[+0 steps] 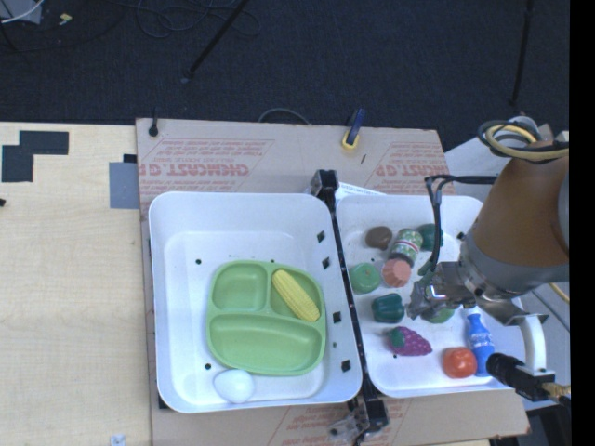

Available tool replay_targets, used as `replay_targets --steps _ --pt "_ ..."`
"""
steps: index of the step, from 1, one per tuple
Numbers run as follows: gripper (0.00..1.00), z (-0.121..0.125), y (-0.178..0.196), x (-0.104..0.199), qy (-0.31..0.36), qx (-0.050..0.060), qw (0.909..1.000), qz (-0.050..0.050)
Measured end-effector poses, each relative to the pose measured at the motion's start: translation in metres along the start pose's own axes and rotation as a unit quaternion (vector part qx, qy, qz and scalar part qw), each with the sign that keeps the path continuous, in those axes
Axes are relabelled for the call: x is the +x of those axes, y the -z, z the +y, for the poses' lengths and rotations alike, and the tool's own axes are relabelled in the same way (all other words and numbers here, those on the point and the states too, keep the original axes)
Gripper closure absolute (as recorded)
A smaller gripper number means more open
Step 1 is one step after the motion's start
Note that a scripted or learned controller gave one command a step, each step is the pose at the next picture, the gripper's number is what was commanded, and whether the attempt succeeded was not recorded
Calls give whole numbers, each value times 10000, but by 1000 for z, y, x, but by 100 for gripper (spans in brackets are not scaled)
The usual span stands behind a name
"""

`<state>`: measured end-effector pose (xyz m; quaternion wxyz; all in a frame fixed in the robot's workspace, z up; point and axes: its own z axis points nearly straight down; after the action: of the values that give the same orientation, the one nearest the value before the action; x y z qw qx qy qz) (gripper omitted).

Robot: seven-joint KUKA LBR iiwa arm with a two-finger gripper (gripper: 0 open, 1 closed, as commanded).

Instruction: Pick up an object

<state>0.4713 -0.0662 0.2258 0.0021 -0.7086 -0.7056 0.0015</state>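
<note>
My gripper [426,305] hangs low over the right bin [409,386], just right of a dark green pepper-like toy [388,307]. A green round piece [442,314] lies partly hidden under the gripper. Around it lie a purple grape bunch [410,341], a red tomato [458,362], a blue bottle [479,334], a green round lid [364,276], a small jar with a pink end [402,254] and a brown lump [378,238]. The arm body [521,226] covers the bin's right part.
The left bin [177,240] holds a light green divided plate [260,328] with a yellow corn cob [296,295] in its upper right section, and a white egg [233,385] at the front. A black clip bar [337,277] runs between the bins.
</note>
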Motion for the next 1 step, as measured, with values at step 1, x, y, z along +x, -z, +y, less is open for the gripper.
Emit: replay_targets --steps 1 --pt "100 0 2 12 30 -8 10000 2"
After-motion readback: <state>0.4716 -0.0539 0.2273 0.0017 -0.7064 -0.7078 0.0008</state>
